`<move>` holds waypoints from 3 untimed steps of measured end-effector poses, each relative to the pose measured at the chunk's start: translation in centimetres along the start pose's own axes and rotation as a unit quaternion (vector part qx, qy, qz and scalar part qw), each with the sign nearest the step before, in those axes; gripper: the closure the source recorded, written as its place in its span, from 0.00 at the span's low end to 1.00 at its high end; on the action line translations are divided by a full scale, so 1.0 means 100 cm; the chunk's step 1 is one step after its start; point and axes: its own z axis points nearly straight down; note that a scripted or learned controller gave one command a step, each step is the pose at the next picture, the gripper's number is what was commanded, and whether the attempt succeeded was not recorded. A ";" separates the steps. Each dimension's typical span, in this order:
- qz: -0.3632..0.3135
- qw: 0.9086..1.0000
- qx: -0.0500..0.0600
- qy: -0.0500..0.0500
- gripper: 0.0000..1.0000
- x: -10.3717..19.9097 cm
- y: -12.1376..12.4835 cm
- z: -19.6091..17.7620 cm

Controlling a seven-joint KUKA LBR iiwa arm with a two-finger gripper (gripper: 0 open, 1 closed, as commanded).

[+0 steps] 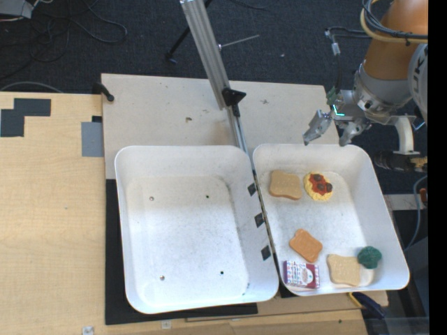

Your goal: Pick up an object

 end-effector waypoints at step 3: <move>0.001 1.000 0.001 0.000 0.00 0.005 -0.009 0.099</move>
